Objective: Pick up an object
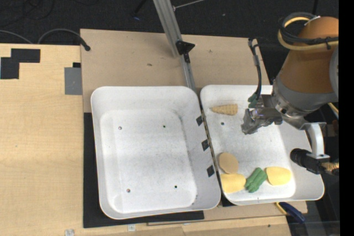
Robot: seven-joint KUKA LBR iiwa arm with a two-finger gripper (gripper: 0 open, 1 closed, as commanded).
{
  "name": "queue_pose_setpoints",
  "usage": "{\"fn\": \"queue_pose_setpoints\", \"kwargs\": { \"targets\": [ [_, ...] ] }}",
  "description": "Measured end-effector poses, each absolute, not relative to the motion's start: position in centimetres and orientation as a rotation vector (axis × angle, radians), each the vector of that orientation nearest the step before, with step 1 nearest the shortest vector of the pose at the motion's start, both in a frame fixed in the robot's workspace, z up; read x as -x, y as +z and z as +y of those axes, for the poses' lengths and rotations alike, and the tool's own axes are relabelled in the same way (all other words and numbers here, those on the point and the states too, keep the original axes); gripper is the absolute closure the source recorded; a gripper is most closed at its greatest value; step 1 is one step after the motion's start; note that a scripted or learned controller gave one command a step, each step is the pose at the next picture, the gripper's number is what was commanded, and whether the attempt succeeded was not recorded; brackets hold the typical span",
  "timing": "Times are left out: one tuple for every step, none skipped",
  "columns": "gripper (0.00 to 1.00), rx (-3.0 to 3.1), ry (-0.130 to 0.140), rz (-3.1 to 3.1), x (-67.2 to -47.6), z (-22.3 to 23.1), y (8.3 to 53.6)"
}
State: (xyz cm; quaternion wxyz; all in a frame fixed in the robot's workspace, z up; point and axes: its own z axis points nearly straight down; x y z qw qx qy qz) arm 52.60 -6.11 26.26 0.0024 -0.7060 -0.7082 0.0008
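The gripper is hovering over the right bin near its far edge; I cannot tell its state. A tan cone-shaped piece is lying just beside it, toward the far-left corner.

Two bins sit side by side on the counter. In the right bin, a cone lies toward the back; four items cluster along the front, beside the left bin.
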Motion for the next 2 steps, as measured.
{"fn": "queue_pose_setpoints", "kwargs": {
  "targets": [
    [1.0,2.213,0.003,-2.223,-52.4,-0.7,26.2],
    [1.0,2.213,0.007,-2.221,-53.2,4.3,24.5]
  ]
}}
